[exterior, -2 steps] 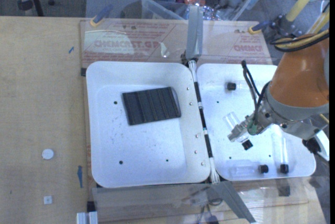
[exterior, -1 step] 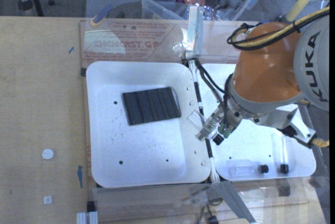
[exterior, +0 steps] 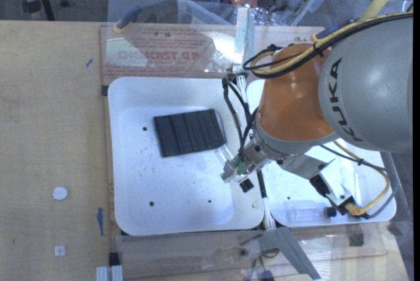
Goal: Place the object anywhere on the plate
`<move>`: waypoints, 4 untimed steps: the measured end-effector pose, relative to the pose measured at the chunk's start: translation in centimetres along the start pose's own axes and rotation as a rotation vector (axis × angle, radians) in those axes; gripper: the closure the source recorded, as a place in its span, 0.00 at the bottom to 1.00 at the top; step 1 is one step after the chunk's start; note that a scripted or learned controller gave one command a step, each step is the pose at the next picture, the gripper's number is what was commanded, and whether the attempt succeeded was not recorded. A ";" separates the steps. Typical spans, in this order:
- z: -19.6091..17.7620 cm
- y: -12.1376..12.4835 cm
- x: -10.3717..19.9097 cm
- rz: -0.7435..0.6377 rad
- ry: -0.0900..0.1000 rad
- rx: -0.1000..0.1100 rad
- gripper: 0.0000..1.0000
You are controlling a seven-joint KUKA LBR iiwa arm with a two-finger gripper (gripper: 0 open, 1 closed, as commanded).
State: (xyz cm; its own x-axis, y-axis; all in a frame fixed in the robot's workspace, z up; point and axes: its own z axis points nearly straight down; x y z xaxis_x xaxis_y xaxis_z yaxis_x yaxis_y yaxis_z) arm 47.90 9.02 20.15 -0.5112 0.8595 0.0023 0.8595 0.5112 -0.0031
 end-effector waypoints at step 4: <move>-19.7 4.0 6.7 -0.597 -0.003 -0.003 1.00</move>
State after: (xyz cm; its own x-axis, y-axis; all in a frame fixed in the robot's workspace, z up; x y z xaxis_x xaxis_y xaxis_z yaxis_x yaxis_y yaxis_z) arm 47.97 16.75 39.87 -0.9060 0.4232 -0.0005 0.4232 0.9060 0.0003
